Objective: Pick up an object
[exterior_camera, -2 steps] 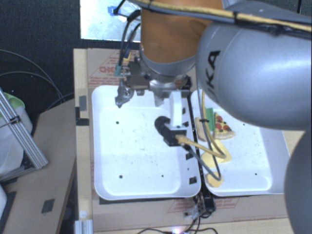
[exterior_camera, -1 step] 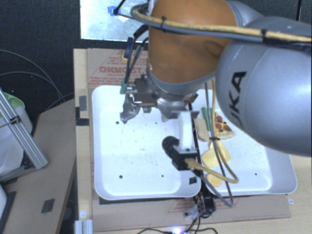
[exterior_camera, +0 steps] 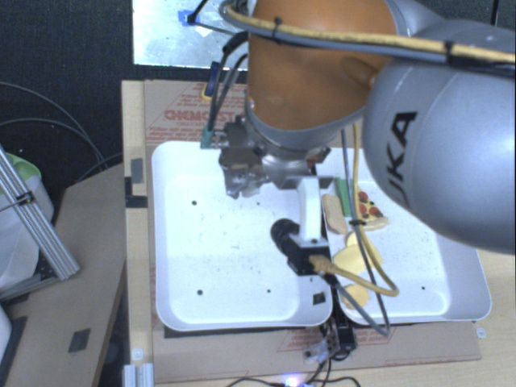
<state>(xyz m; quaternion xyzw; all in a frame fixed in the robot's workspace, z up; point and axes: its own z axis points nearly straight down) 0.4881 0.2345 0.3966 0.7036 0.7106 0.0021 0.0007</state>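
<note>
My gripper (exterior_camera: 235, 185) hangs over the far middle of the left bin (exterior_camera: 185, 297), close to its white floor, with no object seen under it. The task's objects lie in the right bin (exterior_camera: 451, 297), partly hidden by the arm. They include a pizza-slice toy (exterior_camera: 372, 210), a tan oblong piece (exterior_camera: 334, 214), a green strip (exterior_camera: 343, 195) and a yellow rounded piece (exterior_camera: 351, 261). A second pale yellow piece (exterior_camera: 355, 297) sits near the front rim. All of them are to the right of the gripper.
The grey and orange arm covers the far part of the right bin. Cardboard (exterior_camera: 173, 107) lies under the bins. A tan side table (exterior_camera: 81, 297) with a metal frame (exterior_camera: 36, 224) stands at the left.
</note>
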